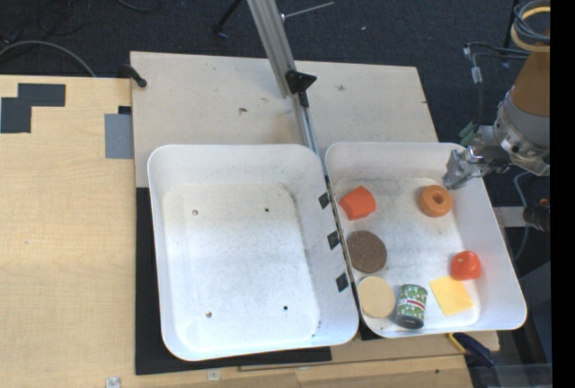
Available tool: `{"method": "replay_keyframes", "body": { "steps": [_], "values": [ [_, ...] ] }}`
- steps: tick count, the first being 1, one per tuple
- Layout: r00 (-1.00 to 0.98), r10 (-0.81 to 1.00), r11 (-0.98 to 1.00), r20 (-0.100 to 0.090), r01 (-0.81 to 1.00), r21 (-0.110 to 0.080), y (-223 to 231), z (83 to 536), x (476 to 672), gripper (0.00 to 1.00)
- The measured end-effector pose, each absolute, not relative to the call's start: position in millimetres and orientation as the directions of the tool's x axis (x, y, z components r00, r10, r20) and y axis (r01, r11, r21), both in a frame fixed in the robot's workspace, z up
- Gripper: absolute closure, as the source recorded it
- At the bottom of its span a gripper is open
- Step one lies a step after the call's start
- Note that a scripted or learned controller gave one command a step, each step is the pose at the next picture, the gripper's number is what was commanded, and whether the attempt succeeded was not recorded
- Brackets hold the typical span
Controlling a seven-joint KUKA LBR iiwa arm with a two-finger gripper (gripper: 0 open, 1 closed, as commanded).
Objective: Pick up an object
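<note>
The gripper [460, 167] hangs over the right bin's [503, 310] far right rim, whether released or clenched I cannot tell, just beside the orange ring [436, 200] in that far corner, and a drop here could clip the rim instead.

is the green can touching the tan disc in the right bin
Touching. The camera view shows the green can lying against the right edge of the tan disc, with no white bin floor between them.
</note>
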State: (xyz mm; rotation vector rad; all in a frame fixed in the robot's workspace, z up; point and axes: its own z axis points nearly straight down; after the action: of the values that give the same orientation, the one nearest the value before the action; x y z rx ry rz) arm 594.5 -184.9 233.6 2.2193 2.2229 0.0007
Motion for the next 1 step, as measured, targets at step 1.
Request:
{"method": "replay_keyframes", "body": {
  "steps": [1],
  "values": [
    [-0.003,1.0,0.003,0.003,1.0,-0.005,-133.6,221.9,585.3,1.0]
  ]
}}
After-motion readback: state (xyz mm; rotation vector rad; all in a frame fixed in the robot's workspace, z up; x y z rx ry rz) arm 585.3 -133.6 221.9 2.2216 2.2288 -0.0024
